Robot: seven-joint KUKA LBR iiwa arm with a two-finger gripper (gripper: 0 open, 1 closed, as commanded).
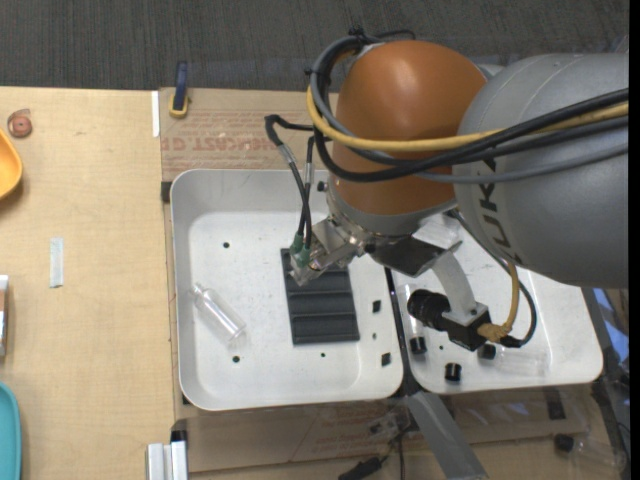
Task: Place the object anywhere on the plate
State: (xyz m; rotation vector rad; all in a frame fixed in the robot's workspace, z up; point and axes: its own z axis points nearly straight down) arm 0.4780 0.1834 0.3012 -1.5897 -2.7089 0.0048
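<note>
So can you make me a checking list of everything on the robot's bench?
Surface: two shallow white bins side by side, left bin and right bin, on a wooden bench.
Job's things: a dark ribbed block lies flat in the left bin; a small clear plastic piece lies apart from it, nearer the left wall. Plate: nothing seen.
Clutter: small dark bits in the right bin.
Grippers: the gripper sits over the block's top edge; fingers too hidden to judge.
Cables: yellow and black cables loop around the orange band.
Surroundings: orange thing and teal thing at the left edge.
</note>
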